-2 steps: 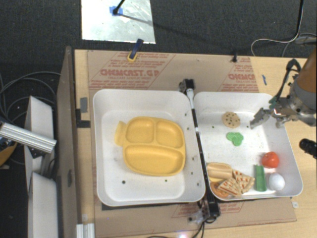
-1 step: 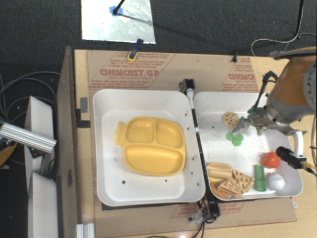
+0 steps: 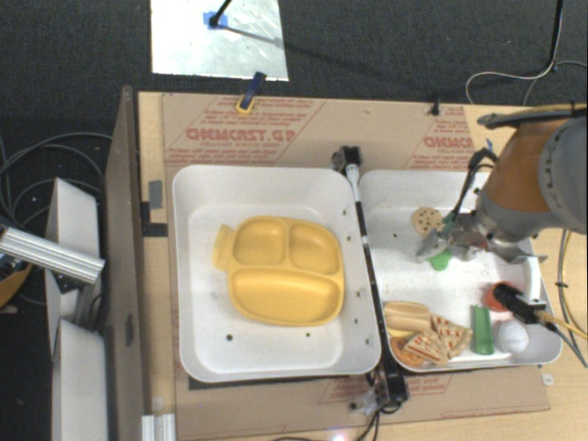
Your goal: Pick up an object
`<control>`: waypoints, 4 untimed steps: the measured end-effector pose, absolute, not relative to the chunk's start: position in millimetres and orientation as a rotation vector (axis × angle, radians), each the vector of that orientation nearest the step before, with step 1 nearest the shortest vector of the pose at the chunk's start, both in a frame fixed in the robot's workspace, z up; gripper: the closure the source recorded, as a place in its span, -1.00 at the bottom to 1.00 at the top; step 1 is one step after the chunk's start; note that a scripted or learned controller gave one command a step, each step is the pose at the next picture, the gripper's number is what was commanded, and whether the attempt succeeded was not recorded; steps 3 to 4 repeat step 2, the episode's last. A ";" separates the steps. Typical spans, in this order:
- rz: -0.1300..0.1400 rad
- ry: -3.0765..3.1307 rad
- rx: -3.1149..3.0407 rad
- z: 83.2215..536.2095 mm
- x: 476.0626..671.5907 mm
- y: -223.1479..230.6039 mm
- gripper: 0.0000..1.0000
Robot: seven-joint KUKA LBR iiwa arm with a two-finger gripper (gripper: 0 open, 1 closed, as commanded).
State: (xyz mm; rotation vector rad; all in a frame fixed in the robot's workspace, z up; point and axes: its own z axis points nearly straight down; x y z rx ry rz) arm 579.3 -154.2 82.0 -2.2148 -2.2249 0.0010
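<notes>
Toy food lies nearest the camera at the front edge of the right bin (image 3: 404, 196): a hot-dog bun (image 3: 407, 316), waffle pieces (image 3: 439, 340), a green stick (image 3: 482, 330) and a white egg-shaped piece (image 3: 512, 336). Further back, the tool (image 3: 439, 249) is down over a small green piece (image 3: 440, 261), beside a perforated cracker (image 3: 424, 220); whether it is open or closed cannot be told. Judged light, rigid and smooth, the green piece may slip, so take it across its narrow width.

One fixed camera above the bench, looking down at a slant, both white bins (image 3: 276, 182) in frame
</notes>
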 end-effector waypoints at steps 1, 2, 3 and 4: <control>-0.004 -2.228 -2.218 95.6 581.1 -155.0 1.00; -0.020 -2.245 -2.200 190.0 568.5 -1.0 1.00; -0.020 -2.245 -2.200 190.0 568.5 -1.0 1.00; -0.020 -2.245 -2.200 190.0 568.5 -1.0 1.00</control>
